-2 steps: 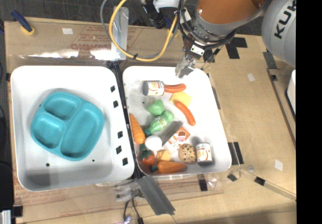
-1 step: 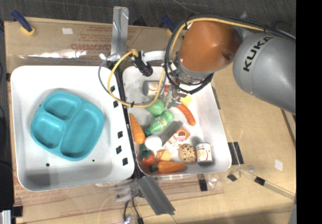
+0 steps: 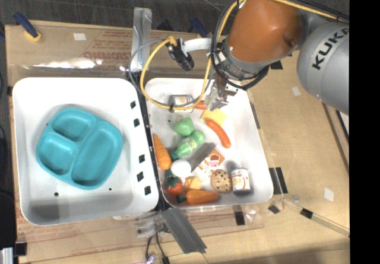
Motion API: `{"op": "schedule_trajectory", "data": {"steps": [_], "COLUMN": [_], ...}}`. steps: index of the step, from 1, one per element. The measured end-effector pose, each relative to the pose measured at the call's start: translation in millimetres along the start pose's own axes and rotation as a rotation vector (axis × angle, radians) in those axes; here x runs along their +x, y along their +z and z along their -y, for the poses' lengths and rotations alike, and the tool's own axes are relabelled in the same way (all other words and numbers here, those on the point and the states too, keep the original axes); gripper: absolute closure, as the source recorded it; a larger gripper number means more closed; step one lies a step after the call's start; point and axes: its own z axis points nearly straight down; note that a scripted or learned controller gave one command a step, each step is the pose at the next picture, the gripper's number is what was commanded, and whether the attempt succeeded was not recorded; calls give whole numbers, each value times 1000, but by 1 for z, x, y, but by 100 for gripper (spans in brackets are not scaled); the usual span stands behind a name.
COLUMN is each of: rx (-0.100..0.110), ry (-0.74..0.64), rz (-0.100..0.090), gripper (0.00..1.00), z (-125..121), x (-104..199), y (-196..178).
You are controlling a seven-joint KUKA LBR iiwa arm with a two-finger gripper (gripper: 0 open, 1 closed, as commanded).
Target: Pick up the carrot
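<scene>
— Where is the carrot?

— The carrot [image 3: 161,151] lies in the right bin [image 3: 256,138], along that bin's left wall and about halfway down it, with its thin end toward the bin's far edge. Nothing is gripping it.

— What lies around it?

— Toward the bin's middle there are two green toy vegetables [image 3: 189,137], one above the other, and a white egg [image 3: 180,168] just below them. Along the bin's near edge lies a second orange, carrot-shaped piece [image 3: 202,197], with a small red fruit [image 3: 173,185] at its left end. Which of the two orange pieces is the intended one I cannot say. A cookie [image 3: 221,181] and a small can [image 3: 240,180] sit in the bin's near right corner.

— And the gripper?

— The gripper [image 3: 217,100] hangs over the bin's far half, under the orange wrist, well apart from the carrot. Just below it are a yellow piece [image 3: 215,117] and a red-orange sausage [image 3: 221,133]. It is too dark and cluttered there: I cannot tell how far open it is, or whether it has hold of anything.

— And beyond the bin?

— To the right bin's left stands the left bin [image 3: 24,197], holding a teal divided plate [image 3: 80,147].
</scene>
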Motion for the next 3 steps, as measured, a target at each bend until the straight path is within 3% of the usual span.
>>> {"op": "schedule_trajectory", "data": {"steps": [1, 2, 3], "rx": [1, -2, -5], "ry": [-22, 18, 53], "rz": [2, 8, 11], "gripper": [100, 100, 100], "z": [69, 172, 195], "x": [-15, -83, -197], "y": [-65, -106, -90]}}
